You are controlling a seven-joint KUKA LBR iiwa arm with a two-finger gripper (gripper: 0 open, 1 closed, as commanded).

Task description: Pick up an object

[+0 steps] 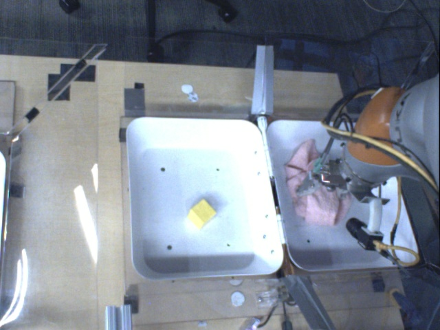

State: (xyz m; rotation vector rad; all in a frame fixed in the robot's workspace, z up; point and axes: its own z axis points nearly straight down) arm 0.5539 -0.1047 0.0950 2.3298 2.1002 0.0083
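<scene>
One end effector (pixel 322 177) low over the pink cloth (pixel 313 191), right on its crumpled upper part; grip state impossible to tell, nothing visibly between the tips. Pink cloth lying in the right bin (pixel 302 253), by its left wall. Left of the cloth, across the divider, yellow block (pixel 202 214) in the left bin (pixel 148 253). Both bins on the tabletop (pixel 69 184).

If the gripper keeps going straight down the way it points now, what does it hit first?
Most likely the pink cloth in the right bin: the gripper sits directly over it, though its height above it is unclear.
</scene>
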